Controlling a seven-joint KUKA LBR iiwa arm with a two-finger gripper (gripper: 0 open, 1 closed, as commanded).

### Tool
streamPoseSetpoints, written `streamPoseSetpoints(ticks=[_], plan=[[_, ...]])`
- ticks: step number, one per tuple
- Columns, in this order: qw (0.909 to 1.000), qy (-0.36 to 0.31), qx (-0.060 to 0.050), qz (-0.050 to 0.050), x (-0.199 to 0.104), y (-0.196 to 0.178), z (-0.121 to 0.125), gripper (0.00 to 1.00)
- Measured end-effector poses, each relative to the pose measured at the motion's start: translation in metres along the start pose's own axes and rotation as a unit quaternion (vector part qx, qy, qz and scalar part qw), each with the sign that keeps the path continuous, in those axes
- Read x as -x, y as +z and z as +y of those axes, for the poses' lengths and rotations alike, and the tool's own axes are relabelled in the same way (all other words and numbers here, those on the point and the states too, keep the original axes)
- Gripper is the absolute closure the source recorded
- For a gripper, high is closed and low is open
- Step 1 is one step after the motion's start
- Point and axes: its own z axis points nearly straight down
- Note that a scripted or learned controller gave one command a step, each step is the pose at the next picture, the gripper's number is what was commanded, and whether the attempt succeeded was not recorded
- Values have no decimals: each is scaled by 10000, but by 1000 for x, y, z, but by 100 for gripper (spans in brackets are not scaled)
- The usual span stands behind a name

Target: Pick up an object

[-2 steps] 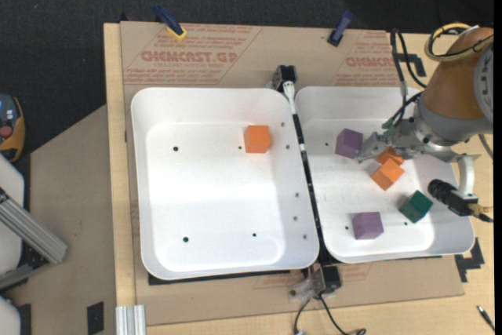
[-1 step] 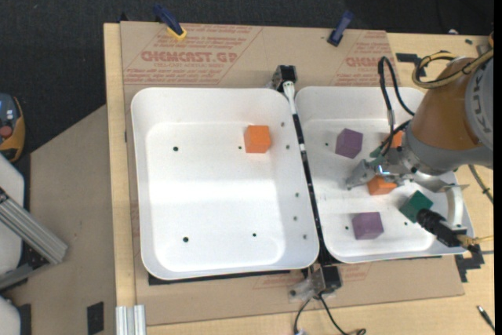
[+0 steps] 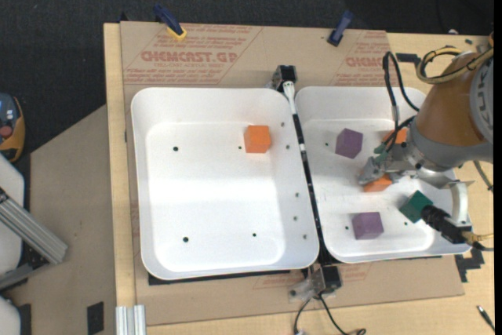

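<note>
The hand is low in the right bin, just over a small orange block; its grip I cannot tell.

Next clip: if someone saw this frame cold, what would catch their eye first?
Probably the orange cube, alone in the left bin. Next, the arm's hand, low in the right bin right at a small orange block. Around it lie two purple cubes, one at the back and one near the front, plus a green block.
</note>
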Motion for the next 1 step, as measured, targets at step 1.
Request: streamPoseSetpoints(ticks=[1], plan=[[10000,-65,25,37,-73,-93,65,100]])
